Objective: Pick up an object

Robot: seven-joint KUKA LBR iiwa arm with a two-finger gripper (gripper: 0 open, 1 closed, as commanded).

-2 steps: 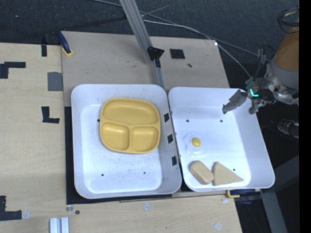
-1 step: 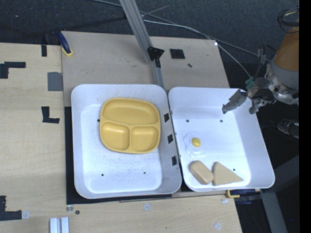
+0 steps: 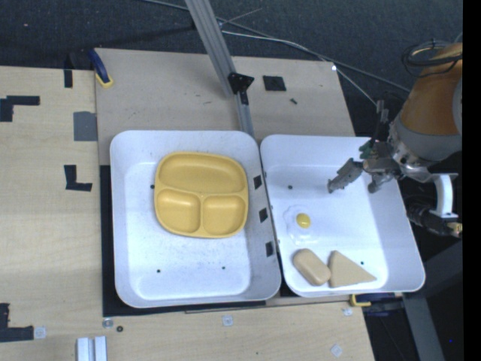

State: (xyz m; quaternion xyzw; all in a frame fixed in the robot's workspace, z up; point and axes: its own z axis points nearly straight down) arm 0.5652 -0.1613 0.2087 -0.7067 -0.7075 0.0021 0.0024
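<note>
Gripper (image 3: 359,177) open, holding nothing

I can't read any words, numbers or signs here. The yellow plate (image 3: 201,194), the two white bins (image 3: 128,201) and the bits of food carry no writing or labels that I can make out. The bench (image 3: 45,224) has some dark tape marks on it, but they are just shapes, not letters. The arm shows no brand name that I can read from where I stand.
</note>
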